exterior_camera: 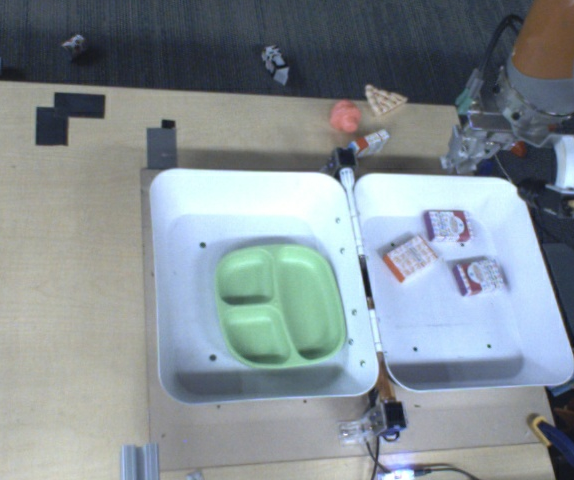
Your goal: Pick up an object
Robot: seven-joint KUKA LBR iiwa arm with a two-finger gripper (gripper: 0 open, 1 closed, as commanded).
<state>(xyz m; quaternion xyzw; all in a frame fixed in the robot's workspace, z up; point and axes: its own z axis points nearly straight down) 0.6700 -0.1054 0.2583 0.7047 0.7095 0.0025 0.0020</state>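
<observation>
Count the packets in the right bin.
3. One packet near the far wall, one left of centre, one right of centre. All lie flat and apart in the right bin; none looks hidden.

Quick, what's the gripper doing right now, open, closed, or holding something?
Gripper: cannot be told open or closed; it sits above the far rim of the right bin, with nothing seen between it.
</observation>
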